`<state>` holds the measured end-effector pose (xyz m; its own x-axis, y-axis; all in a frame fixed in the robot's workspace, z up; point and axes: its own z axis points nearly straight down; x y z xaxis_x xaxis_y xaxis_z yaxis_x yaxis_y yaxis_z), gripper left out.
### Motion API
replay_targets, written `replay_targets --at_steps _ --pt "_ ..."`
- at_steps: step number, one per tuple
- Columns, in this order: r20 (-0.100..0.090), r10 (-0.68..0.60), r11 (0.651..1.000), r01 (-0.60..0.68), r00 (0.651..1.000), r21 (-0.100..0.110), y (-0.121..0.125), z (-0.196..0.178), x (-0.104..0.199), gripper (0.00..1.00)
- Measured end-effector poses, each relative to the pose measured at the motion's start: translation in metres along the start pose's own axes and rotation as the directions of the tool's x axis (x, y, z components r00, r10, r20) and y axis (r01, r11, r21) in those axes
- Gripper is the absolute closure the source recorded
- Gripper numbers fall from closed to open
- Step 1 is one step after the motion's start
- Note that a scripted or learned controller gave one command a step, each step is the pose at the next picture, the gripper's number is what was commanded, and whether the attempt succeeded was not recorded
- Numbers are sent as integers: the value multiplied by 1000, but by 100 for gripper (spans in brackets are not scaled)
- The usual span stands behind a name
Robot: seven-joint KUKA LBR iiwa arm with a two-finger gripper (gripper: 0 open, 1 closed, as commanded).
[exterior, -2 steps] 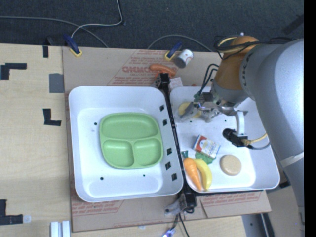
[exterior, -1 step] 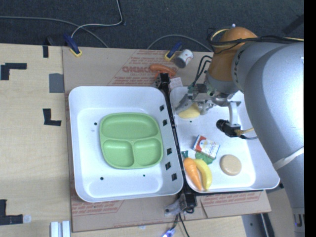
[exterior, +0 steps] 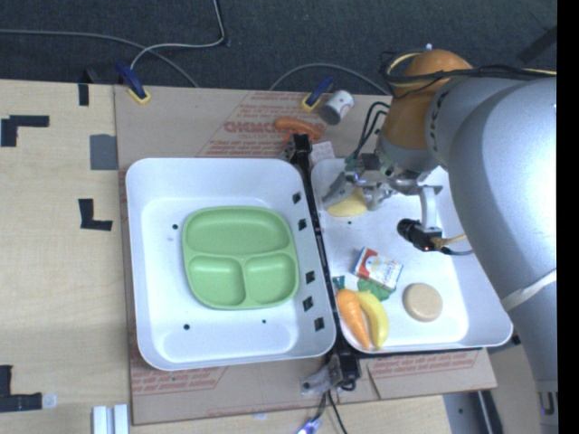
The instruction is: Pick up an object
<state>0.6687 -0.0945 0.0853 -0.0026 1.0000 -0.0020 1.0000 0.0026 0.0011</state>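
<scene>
Lowest in the camera view, well below the pincer (exterior: 355, 188), an orange carrot (exterior: 351, 317) and a yellow banana (exterior: 375, 319) lie side by side, touching, against the bottom-left corner of the right bin (exterior: 470, 333). Just right of them, and well below and to the right of the pincer, sits a round tan biscuit-like disc (exterior: 422, 301). A little higher, directly below the pincer, a small red, white and green carton (exterior: 377, 268) lies tilted, its lower edge near the top of the banana.

Left of the pincer and lower down, across the divider between the bins, the left bin (exterior: 154, 333) holds a pale green three-compartment plate (exterior: 241, 255), lying flat near the bin's middle.

At the pincer itself, a pale yellow rounded object (exterior: 347, 207), possibly a lemon, rests on the right bin's floor by its upper-left wall, just below and beside the fingertips. The pincer hangs over that corner, pointing down and left toward the yellow piece. Whether its fingers are parted or closed I cannot tell, nor whether they touch the object.

Right of the pincer and a bit lower, a dark cable connector (exterior: 418, 234) hangs off the arm's wrist. Above the pincer, outside the bin on the cardboard, lie an orange-red elongated item (exterior: 297, 126) and a small grey-and-white cylinder (exterior: 336, 107).
</scene>
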Motion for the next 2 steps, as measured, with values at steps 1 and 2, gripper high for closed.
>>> replay_targets --at_steps 1,2 --pt "0 0 1000 0 1000 0 0 0 -5 0" --pt "1 1 1000 -1 1000 0 0 0 -11 0"
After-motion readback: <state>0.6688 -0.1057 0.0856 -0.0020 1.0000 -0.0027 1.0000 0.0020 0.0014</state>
